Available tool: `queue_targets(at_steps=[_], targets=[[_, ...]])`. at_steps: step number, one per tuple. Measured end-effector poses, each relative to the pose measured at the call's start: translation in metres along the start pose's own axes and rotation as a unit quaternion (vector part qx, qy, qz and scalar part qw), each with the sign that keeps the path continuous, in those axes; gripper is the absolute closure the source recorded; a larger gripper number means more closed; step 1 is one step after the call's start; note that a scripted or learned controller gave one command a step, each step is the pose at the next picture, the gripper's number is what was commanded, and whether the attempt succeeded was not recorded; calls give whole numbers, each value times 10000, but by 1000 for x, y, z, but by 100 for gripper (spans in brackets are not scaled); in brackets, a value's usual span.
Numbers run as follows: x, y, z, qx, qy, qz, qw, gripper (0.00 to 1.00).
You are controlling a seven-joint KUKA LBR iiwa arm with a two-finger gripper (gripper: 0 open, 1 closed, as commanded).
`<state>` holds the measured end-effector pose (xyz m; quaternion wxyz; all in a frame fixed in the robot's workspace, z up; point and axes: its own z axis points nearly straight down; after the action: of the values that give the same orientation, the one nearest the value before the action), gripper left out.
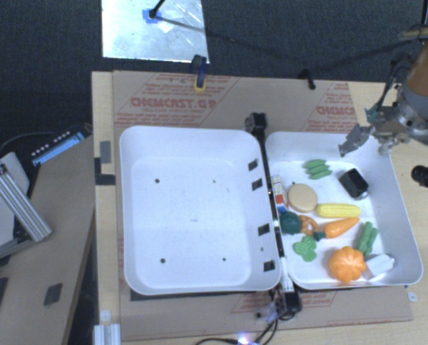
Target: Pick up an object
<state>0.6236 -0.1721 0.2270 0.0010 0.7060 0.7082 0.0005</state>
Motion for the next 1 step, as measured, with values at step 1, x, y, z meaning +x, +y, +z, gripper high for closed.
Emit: queue_targets(at_steps=[1], targets=[[73, 49, -123, -86, -5, -50, 10000, 0]])
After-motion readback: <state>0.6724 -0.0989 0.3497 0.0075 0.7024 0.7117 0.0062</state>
